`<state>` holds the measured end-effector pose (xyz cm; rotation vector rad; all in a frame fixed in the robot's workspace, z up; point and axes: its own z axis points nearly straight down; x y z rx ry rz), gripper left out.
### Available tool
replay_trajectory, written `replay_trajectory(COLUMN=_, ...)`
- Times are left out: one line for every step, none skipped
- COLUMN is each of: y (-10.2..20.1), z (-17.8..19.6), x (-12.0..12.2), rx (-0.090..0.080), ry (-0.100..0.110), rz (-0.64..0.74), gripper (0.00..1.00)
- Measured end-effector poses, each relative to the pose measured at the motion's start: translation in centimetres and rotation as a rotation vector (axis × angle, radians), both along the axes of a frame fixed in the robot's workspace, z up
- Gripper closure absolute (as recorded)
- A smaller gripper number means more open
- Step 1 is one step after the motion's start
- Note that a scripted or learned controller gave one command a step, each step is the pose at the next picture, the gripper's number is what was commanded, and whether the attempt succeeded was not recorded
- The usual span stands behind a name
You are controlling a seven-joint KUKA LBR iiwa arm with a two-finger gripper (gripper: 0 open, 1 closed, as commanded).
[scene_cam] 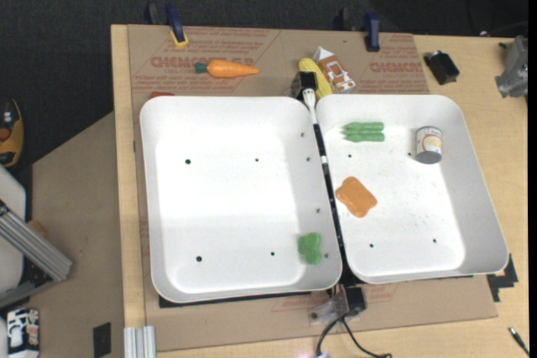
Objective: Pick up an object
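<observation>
White bins (168, 180), green veg (363, 131) & blob (310, 248), orange slab (356, 197), orange carrot (228, 70).

Smooth white plastic bins (168, 180) sit on matt brown cardboard (277, 54); the can (428, 144) looks metallic.

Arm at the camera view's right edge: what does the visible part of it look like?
What seems to be the arm's end is a light grey, angular, metallic-looking piece at the right edge, beyond the far corner of the right bin. The frame cuts it off, so any band, cables or markings cannot be told.
</observation>
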<state>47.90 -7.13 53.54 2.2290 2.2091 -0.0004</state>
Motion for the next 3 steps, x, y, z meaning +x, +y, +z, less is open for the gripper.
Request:
replay_trajectory(y=0.5, z=0.0, x=0.1, rx=0.002, ry=0.000, rz=0.009, gripper=0.00)
replay_trajectory(y=0.5, z=1.1, x=0.1, rx=0.000, ry=-0.005, rz=0.010, gripper=1.00)
replay_trajectory(y=-14.2, z=-0.1, x=-0.1, rx=-0.004, ry=0.000, rz=-0.006, gripper=1.00)
